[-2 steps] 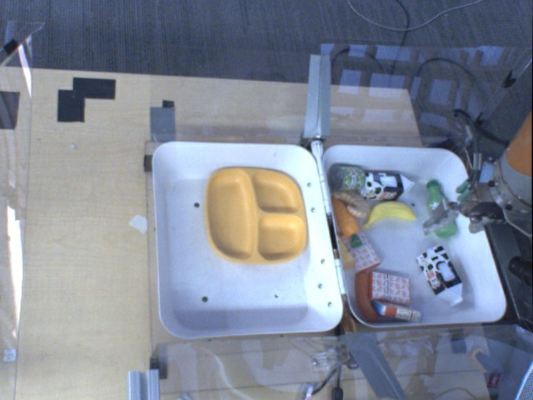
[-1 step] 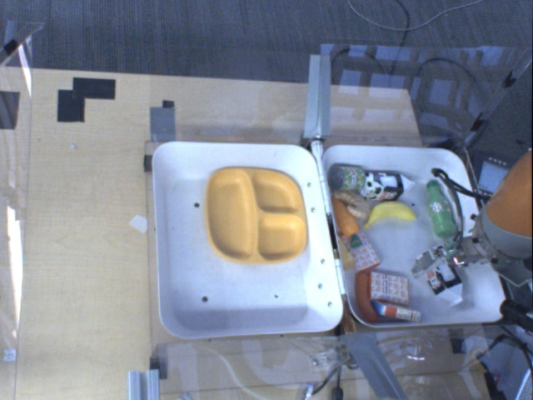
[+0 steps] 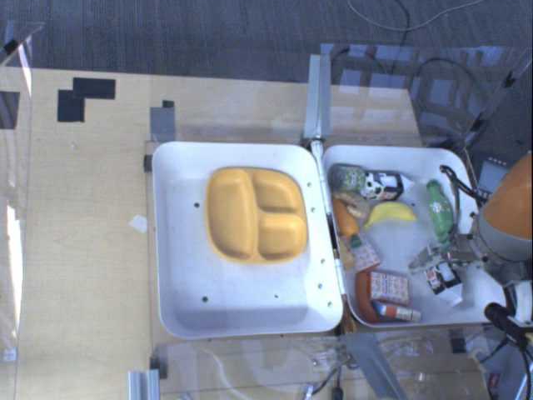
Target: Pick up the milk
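The milk (image 3: 384, 187) is a small bottle with black and white cow patches. It lies on its side near the back of the right bin (image 3: 414, 238), just above a banana. My gripper (image 3: 436, 265) hangs low over the bin's right part, below a green bottle. It is well apart from the milk, to the milk's right and nearer the front. The arm's orange band (image 3: 510, 205) shows at the right edge. Nothing is visibly held.
Around the milk lie a green can (image 3: 348, 176), a banana (image 3: 391, 214), a green bottle (image 3: 439, 210), an orange item (image 3: 345, 217), a snack packet (image 3: 361, 253), a small box (image 3: 389, 287) and a tube (image 3: 398, 312). A yellow divided tray (image 3: 255, 213) sits in the left bin (image 3: 178, 290).
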Available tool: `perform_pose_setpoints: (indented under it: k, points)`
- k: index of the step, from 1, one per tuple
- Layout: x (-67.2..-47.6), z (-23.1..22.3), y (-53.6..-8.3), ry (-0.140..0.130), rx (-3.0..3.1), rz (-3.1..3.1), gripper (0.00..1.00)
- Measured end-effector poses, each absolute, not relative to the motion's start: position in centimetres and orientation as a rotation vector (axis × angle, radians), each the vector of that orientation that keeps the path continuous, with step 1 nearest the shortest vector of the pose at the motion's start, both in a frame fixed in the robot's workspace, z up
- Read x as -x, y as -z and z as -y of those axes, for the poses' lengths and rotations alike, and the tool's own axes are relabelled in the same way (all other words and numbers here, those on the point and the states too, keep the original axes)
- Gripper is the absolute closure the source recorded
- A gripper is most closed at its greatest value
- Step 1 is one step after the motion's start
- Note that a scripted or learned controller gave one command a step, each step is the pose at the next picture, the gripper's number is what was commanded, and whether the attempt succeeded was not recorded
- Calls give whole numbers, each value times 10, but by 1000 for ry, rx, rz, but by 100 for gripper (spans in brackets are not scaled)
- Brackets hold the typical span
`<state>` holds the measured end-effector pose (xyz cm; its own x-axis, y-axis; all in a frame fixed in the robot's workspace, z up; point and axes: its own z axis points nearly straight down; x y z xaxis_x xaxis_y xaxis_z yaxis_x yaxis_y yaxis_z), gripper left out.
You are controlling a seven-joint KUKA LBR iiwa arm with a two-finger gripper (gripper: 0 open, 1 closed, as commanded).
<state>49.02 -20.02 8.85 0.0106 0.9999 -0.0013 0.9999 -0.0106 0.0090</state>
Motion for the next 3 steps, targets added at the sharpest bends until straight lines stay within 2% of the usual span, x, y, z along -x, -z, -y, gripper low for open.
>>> perform_pose_setpoints:
  k: [1,2,3]
  points:
    - [-490,200,-88,-9,-2231,-2199,0]
    - [-493,199,-99,-14,-2224,-2200,100]
    - [-537,163,-218,-3,-2354,-2073,100]
